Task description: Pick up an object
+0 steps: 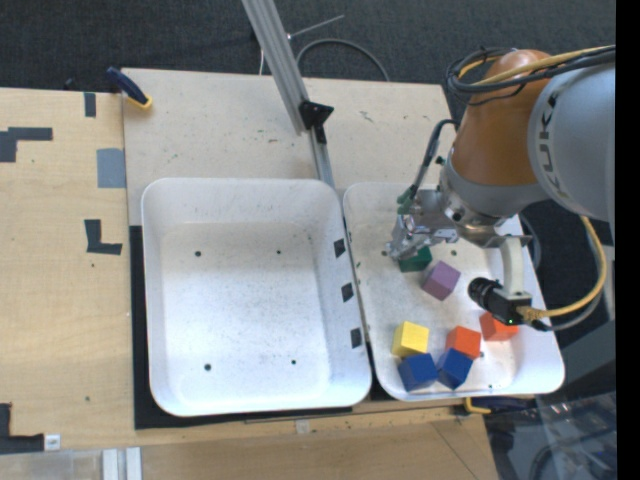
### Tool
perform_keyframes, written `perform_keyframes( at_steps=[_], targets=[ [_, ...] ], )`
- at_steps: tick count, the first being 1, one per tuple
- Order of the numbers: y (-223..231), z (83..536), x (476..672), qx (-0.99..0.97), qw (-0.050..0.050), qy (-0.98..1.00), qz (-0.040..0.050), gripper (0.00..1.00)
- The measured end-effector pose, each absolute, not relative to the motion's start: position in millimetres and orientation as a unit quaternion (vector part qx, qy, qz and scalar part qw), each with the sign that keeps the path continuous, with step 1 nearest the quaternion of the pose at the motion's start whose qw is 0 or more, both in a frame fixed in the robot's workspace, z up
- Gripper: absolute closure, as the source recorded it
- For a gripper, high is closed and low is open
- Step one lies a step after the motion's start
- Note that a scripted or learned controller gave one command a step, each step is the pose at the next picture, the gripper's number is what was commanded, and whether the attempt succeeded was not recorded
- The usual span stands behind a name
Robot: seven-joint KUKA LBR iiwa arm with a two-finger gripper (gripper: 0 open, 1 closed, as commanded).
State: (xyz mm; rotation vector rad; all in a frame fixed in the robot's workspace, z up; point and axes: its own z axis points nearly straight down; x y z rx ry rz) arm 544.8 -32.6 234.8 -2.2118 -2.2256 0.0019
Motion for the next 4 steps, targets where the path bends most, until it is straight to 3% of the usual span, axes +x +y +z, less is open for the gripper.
perform_keyframes(
  at_steps=[3,4],
  targets=[
    [101.4,234.8,504.4,-0.704,0.001,-0.710,0.0002,1.00],
    [98.2,234.6,504.9,-0.706,0.001,-0.708,0.0007,0.00]
  ],
)
